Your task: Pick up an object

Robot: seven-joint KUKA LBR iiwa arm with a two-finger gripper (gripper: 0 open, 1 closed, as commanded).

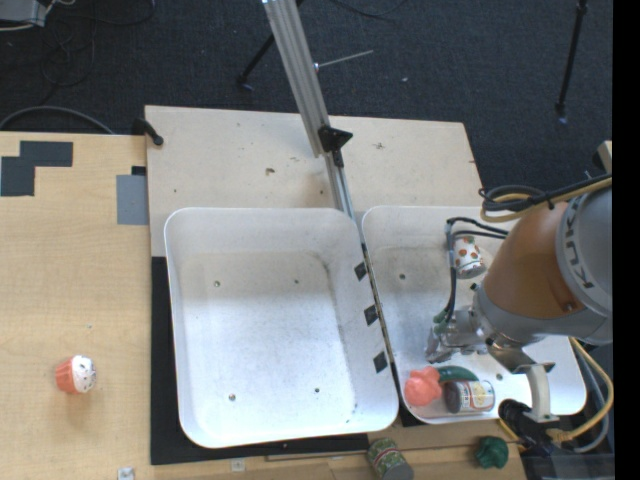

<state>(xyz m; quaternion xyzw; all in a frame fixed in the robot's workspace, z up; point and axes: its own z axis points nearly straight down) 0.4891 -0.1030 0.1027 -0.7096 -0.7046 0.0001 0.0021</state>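
Note:
My gripper (443, 344) reaches down into the right bin (400, 238), low over its floor near the front. Just in front of it lie a pink-red soft object (423, 388), a dark green item (458, 373) and a small brown bottle with a pale label (470, 397), all packed against the bin's front rim. Behind the gripper, beside the wrist cables, a small spotted cup-like object (467, 257) stands. I see nothing between the fingers.
The left bin (200, 238) sits beside the right one, with a divider rail (370, 298) between them. A red and white cupcake toy (76, 375) lies on the wooden bench far left. Two green items (386, 457) (490, 452) rest in front of the bins.

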